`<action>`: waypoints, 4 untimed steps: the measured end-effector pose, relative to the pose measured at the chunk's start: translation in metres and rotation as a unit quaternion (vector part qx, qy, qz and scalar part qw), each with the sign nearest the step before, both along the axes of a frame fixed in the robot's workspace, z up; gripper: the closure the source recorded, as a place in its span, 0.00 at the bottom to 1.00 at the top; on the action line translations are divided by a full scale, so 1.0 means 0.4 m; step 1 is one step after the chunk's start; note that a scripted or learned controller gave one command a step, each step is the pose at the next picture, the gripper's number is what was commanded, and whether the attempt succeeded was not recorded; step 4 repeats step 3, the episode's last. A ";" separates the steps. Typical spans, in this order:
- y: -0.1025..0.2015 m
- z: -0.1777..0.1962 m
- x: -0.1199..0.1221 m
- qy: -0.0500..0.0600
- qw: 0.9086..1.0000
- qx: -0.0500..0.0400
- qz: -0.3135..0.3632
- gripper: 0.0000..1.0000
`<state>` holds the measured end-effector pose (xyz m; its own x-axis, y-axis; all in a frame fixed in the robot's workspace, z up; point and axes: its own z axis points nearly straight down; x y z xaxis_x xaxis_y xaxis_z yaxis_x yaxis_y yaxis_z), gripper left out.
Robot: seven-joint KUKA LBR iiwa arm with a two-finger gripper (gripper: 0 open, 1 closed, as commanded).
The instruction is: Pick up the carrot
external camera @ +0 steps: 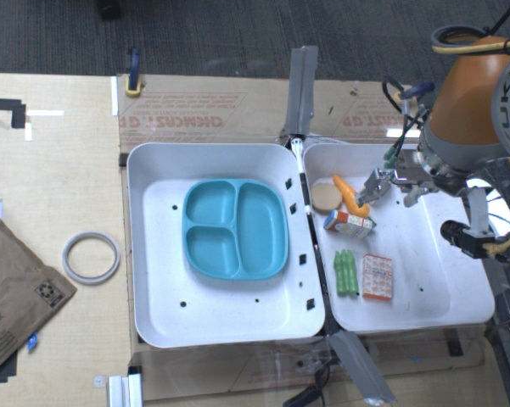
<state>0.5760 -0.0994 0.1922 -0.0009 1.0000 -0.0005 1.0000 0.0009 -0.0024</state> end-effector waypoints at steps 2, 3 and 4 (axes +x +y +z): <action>0.004 -0.232 0.083 0.001 0.992 0.000 -0.126 1.00; 0.098 -0.003 0.204 0.003 0.987 0.000 -0.162 1.00; 0.098 -0.003 0.204 0.003 0.987 0.000 -0.162 1.00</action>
